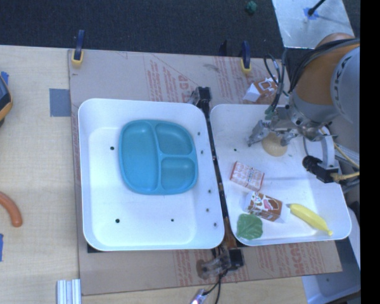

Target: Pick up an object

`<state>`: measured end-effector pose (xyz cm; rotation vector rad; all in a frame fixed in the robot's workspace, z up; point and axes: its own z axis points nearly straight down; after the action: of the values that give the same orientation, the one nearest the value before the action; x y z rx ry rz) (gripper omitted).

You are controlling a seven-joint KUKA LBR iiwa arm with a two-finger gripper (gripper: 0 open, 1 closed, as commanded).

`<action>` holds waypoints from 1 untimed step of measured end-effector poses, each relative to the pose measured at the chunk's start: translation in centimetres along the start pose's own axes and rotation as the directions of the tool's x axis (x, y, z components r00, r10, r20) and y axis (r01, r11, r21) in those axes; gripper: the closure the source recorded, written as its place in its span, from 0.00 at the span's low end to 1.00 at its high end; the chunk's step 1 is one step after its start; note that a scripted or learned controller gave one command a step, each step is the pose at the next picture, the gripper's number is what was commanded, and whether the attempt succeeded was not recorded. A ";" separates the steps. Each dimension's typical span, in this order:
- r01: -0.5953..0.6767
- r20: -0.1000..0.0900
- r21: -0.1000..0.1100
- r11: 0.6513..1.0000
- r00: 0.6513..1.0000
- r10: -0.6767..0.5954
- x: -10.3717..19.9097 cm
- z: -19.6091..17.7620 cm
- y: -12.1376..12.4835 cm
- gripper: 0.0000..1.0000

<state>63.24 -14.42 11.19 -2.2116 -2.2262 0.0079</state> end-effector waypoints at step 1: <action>-0.004 0.000 -0.007 1.000 1.000 0.004 -3.8 -7.2 2.3 0.00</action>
<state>65.62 -18.20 18.35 -2.2193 -2.2250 0.0004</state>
